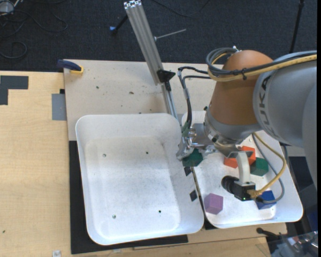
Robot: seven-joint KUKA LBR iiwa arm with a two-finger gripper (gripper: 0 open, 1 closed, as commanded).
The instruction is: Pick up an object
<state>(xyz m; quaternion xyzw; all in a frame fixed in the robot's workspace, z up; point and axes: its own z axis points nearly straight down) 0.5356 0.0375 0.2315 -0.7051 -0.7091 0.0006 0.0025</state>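
A small dark green object (194, 156) sits between the fingers of the gripper (191, 153), which close narrowly on it above the left rim of the right bin (289, 214). The purple block (213, 203) lies below it on the bin floor, well apart; the left bin (96, 143) is just beside, to the left.

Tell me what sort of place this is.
Most likely a robotics lab set up for grasping trials. A robot arm reaches over two white bins on a bench, small coloured blocks lie in the right bin, and cables trail across the dark floor behind.
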